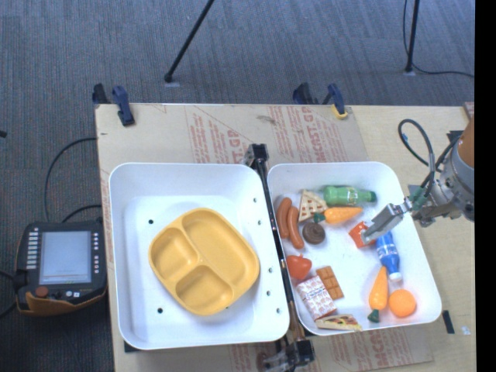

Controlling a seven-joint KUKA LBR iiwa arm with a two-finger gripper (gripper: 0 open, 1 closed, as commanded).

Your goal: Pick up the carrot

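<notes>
Two carrots lie in the right bin (411,208) — my hand (381,223), grip unreadable, hovers between; the nearer carrot (342,215) lies leftward, long axis crosswise.

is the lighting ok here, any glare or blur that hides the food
Camera view: lighting is even and soft, with faint shadows under the yellow plate; the white bins are bright but not blown out; the carrot reads clearly, though small items look slightly soft and the gripper is a little blurred.
</notes>
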